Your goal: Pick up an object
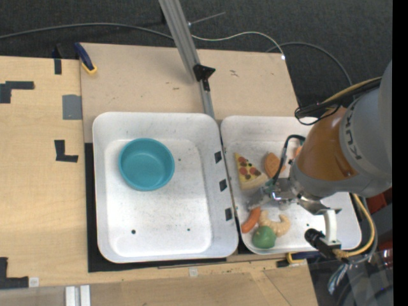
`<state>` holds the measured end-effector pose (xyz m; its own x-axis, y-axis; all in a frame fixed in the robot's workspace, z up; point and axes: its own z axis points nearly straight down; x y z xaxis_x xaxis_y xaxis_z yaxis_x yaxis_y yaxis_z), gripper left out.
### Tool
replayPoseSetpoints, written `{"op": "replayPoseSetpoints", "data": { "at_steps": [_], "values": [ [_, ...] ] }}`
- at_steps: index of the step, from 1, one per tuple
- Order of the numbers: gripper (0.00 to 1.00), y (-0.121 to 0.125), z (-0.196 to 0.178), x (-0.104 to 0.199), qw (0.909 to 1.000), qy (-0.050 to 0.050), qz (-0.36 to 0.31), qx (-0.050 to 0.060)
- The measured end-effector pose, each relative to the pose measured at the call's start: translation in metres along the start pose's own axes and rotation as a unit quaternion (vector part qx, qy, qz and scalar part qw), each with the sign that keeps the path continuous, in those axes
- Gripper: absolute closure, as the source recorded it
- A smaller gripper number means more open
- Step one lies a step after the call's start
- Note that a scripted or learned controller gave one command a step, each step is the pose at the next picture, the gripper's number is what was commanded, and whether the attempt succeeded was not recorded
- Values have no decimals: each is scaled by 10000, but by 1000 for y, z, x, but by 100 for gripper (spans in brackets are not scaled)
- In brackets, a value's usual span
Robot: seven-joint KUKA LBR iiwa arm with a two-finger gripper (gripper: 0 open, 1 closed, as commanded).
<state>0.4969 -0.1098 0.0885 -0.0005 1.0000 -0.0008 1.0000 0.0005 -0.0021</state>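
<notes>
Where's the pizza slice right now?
The pizza slice lies in the right bin, near its left wall, just left of the hand and above the carrot and green ball.

A teal bowl (147, 164) sits in 1 white bin (105, 190); the pizza slice (248, 170) is yellow with red dots.

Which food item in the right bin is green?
The round green one, at the bin's near edge. The carrot beside it is orange; the pizza slice is yellow with red spots.
</notes>
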Motion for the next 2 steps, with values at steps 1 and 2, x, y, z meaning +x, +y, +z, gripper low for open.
{"op": "replayPoseSetpoints", "data": {
  "at_steps": [1,2],
  "values": [
    [100,0,-11,1,10000,11,-5,6],
    [100,-4,-55,7,10000,5,-5,-16]
  ]
}}
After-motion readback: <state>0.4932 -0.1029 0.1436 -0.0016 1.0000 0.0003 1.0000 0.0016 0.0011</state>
